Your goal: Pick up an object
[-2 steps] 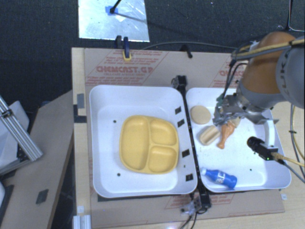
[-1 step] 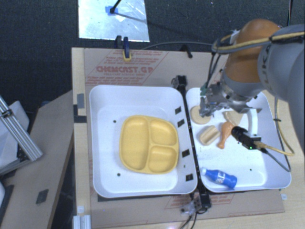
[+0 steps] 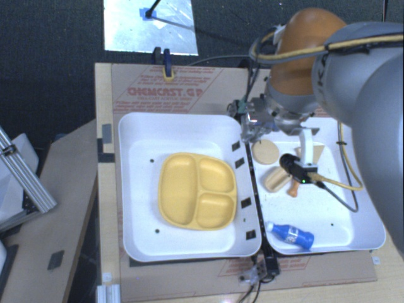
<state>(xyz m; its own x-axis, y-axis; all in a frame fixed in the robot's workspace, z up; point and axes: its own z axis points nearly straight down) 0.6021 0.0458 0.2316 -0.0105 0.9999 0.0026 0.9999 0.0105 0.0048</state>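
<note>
Overhead, right of frame centre, the grey two-finger gripper [image 3: 255, 130] hangs above the round tan wooden disc [image 3: 266, 151], seemingly lining up; its grip cannot be told.

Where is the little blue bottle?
The blue bottle lies on its side in the right bin, near that bin's front edge, close to the divider between the two bins and in front of the tan wooden pieces.

The table [image 3: 107, 169] carries a printed cardboard sheet [image 3: 167, 90], and two white bins, left [image 3: 136, 169] and right [image 3: 353, 223], sit side by side on it.
</note>
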